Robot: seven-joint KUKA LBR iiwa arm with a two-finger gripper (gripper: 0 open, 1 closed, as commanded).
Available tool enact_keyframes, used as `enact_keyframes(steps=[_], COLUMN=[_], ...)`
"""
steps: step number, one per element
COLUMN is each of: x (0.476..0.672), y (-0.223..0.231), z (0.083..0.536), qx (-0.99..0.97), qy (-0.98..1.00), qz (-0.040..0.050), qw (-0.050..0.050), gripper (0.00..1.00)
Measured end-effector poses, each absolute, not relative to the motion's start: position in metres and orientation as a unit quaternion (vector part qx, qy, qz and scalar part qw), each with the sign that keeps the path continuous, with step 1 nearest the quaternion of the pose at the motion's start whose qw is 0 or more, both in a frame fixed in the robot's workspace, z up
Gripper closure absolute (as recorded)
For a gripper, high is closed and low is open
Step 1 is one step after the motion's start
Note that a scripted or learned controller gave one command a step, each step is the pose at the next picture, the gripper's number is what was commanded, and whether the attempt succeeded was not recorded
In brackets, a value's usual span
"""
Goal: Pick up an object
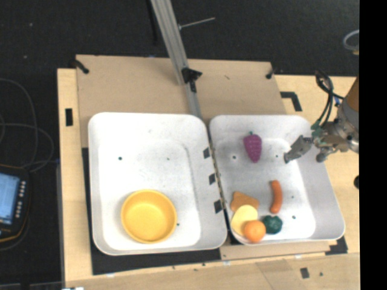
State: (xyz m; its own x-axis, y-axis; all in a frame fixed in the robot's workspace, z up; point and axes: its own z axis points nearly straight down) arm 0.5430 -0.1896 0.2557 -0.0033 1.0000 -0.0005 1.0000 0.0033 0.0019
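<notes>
White plastic spreads beneath me: two shallow bins side by side on the wooden bench (151,83). My pincer (308,150) hangs over the right bin (314,192), near its right rim and toward the far end. One dark finger (295,150) angles down and to the left over the bin floor, and the other sits just beside it on the right; they stand apart with bare white floor between them, so I am released and grasp nothing.

Several things lie in this bin. A purple, berry-like piece (253,147) sits left of my pincer, apart from it, in the far half. Nearer the camera and slightly left of my fingers lies a small orange sausage-shaped piece (276,196), set roughly lengthwise. In the near-left corner a cluster crowds together: an orange-brown wedge (243,200), a pale yellow rounded piece (244,217) touching it, a round orange fruit (254,231) against that, and a dark green piece (274,224) just beside the orange fruit.

The left bin (145,138) holds a yellow bowl (149,215) in its near half, upright with its mouth open to the camera, well apart from me. A grey metal pole (172,41) slants down from the top and ends near where the two bins meet.
</notes>
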Motion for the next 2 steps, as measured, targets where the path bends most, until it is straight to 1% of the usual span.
enact_keyframes(steps=[1,2], x=[0.543,0.545], y=[-0.19,-0.189], z=[0.256,0.193], qx=[0.706,0.707], qy=[0.708,0.707], qz=[0.0008,-0.0019], qw=[0.001,-0.002], gripper=[0.0,0.0])
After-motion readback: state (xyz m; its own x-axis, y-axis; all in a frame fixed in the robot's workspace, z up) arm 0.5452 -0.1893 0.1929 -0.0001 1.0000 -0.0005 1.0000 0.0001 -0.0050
